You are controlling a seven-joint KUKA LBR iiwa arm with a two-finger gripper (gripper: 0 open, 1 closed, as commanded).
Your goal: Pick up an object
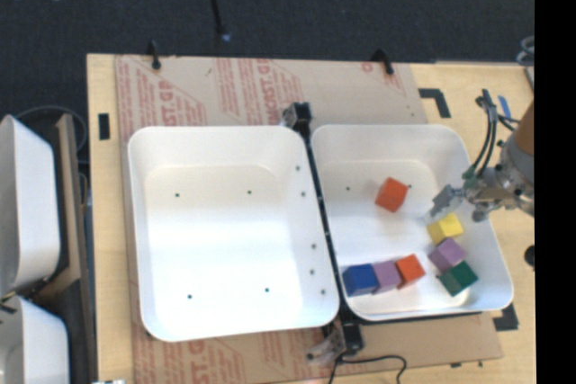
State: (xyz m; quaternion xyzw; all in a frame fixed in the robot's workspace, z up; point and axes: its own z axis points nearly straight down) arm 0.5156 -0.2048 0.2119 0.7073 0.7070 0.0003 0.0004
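Camera view: claw (456,196) hovers over right bin (360,148), fingers parted, holding nothing; yellow cube (445,227) just below.

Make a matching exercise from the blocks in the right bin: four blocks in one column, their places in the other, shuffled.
Blocks:
1. blue block
2. yellow block
3. green block
4. lone orange block

Places:
A. apart from the rest, nearer the middle of the right bin
B. left end of the row along the near wall
C. near right corner
D. by the right wall, just below the gripper

Pairs: 1-B, 2-D, 3-C, 4-A
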